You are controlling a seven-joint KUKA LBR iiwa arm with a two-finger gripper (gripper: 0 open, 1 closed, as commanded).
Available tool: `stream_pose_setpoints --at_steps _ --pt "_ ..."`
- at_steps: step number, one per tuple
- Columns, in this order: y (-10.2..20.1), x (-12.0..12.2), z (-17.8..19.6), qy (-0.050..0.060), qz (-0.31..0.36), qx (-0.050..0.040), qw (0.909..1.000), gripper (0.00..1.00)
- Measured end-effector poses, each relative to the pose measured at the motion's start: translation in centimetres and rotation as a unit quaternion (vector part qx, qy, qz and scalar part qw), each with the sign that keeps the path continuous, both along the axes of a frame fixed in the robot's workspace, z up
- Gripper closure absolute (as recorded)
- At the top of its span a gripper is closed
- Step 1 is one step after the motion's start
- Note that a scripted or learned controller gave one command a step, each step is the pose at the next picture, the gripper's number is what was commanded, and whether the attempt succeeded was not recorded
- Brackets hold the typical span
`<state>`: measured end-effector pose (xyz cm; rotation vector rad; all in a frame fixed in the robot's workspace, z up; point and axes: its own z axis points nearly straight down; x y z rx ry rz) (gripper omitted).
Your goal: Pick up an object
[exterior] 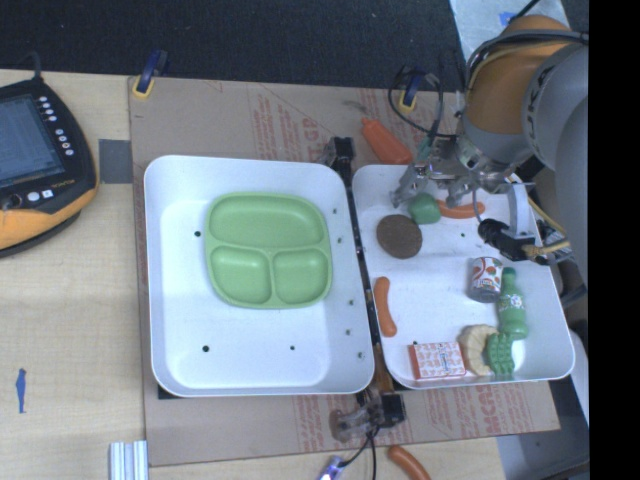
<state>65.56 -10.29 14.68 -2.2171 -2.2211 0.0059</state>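
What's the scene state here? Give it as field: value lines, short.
arm: reaches in from the right, over the right bin's far end
gripper: low over a small green piece; grasp not confirmed
left bin: green divided plate
right bin: brown disc, orange sausage, can, green bottle, red-and-white box
outside bins: carrot on the cardboard; teach pendant at far left

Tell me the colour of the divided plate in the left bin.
The divided plate is light green, seen in the camera view.
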Motion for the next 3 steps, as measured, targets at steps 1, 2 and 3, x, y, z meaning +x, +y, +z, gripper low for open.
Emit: stream_pose_setpoints --at_steps 1,2,3 --pt "0.7 -0.1 -5.6 0.000 0.002 0.0000 1.0000 0.00" --pt "-9.5 0.1 1.8 -0.002 0.000 -0.0007 1.0000 0.00" --pt "-10.3 0.1 0.6 0.000 0.001 0.0007 1.0000 0.00"
